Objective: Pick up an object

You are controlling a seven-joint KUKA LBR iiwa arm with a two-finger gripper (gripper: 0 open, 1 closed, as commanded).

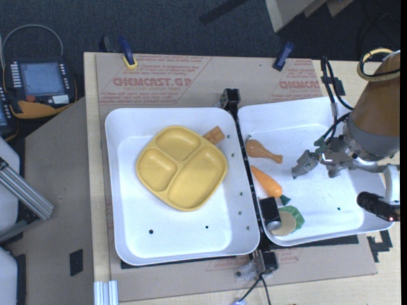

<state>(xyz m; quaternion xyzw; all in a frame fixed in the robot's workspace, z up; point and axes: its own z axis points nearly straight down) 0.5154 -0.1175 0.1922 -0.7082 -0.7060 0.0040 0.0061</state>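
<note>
In the right bin [331, 218], looking down from the fixed overhead camera, the gripper [306, 164] hangs over bare white floor with its two dark fingers spread apart and nothing between them. The toys are all off to its left, bunched along the divider side: a tan plastic chicken drumstick [262, 150] up and to the left, lying roughly across the bin with its fat end toward the divider; an orange carrot [267, 181] just below it, long axis slanting down toward the front; then a small black block [269, 210] touching a round beige and green piece [290, 220] in the front corner. I'd guess the carrot or drumstick is the closest grab, a short hop left. All smooth, shiny plastic, so probably slippery. The left bin [127, 189] holds a yellow divided plate [182, 167] with a small brown block [214, 135] at its top edge.
</note>
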